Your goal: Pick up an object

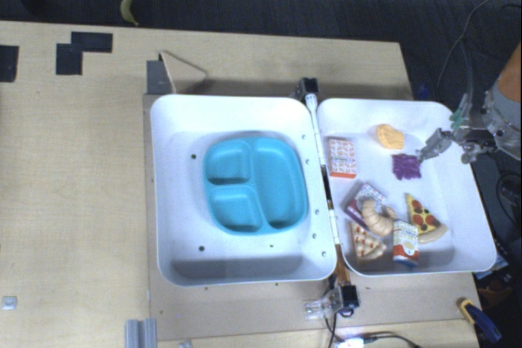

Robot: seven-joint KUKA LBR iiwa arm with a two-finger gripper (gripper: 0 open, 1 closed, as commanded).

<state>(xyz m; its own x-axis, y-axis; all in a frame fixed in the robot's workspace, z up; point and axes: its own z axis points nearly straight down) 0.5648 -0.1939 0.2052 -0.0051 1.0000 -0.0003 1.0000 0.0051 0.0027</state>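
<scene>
L bin (175, 175) holds a blue 3-compartment tray (254, 183). R bin (477, 208) has the toys: pizza slice (424, 218), croissant (377, 216), red-white packet (342, 156), yellow piece (390, 136), purple piece (406, 166). Gripper (437, 144) just beside purple piece, up-right of it, holding nothing; finger gap: can't tell

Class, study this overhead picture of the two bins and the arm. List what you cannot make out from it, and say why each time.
1. The gripper over the right bin: too small and blurred to tell how it stands.
2. The arm: cut off by the right edge of the camera view.
3. The boxed items at the bin's front: print too small to read.
4. The purple object: too blurred to identify.
</scene>
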